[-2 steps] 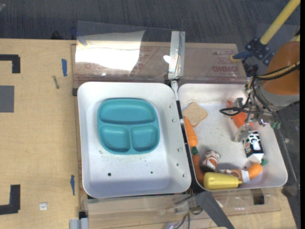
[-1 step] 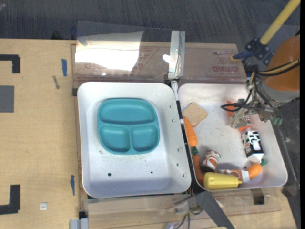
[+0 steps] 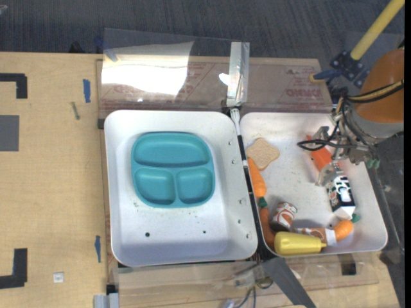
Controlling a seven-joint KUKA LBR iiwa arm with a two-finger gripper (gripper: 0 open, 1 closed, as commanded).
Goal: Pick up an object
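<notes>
We see our arm (image 3: 379,101) reaching in from the right of the camera view, its orange band showing just above the wrist. The wrist points downward, with dark cables looped around it. Our gripper (image 3: 331,162) hangs low at the end of it, too cluttered by cables and hardware for us to read how it stands.

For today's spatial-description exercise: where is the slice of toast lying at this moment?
The slice of toast lies in the right bin, near its upper left corner, just above the carrot that runs along the divider between the two bins.
</notes>
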